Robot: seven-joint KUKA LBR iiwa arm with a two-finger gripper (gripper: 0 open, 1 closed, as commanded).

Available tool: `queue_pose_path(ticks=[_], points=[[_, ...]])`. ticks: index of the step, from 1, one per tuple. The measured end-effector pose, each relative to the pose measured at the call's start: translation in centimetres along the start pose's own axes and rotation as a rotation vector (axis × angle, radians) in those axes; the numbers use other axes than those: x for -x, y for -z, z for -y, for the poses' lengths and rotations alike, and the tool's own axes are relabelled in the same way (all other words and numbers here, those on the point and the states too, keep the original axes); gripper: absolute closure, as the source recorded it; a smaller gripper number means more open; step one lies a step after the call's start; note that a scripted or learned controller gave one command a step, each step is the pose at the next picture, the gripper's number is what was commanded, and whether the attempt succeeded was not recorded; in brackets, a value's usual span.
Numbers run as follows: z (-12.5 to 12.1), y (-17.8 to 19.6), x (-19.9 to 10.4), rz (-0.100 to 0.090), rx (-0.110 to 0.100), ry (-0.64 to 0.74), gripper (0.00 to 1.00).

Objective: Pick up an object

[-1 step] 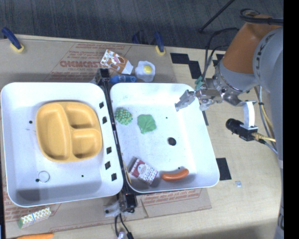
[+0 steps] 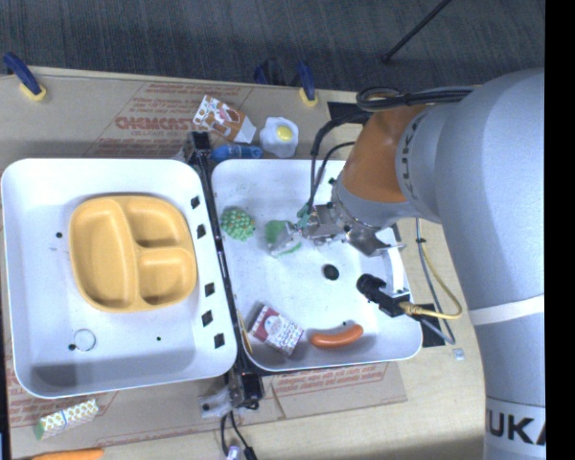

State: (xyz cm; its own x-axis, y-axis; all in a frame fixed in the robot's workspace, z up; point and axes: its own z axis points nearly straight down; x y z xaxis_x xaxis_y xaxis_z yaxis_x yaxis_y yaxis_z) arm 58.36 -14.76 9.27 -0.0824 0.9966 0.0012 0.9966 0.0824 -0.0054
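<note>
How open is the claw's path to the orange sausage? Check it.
Probably open. The sausage lies bare on the right bin's floor near its front wall, nothing on top; the claw is up-bin.

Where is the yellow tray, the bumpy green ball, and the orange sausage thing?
Yellow tray (image 2: 132, 253), camera view, on the wall between its compartments.
Bumpy green ball (image 2: 237, 222), camera view, on its middle.
Orange sausage thing (image 2: 336, 335), camera view, midway along its length.

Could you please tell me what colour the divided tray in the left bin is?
The tray is yellow, seen plainly in the camera view.
</note>
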Motion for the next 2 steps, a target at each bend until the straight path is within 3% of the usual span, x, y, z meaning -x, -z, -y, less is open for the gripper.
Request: queue_pose_path(ticks=[1, 2], points=[[-1.1, -0.1, -3.2, 0.001, 0.003, -0.147, 0.00], [-1.1, 0.9, -3.2, 0.000, 0.001, -0.144, 1.00]])
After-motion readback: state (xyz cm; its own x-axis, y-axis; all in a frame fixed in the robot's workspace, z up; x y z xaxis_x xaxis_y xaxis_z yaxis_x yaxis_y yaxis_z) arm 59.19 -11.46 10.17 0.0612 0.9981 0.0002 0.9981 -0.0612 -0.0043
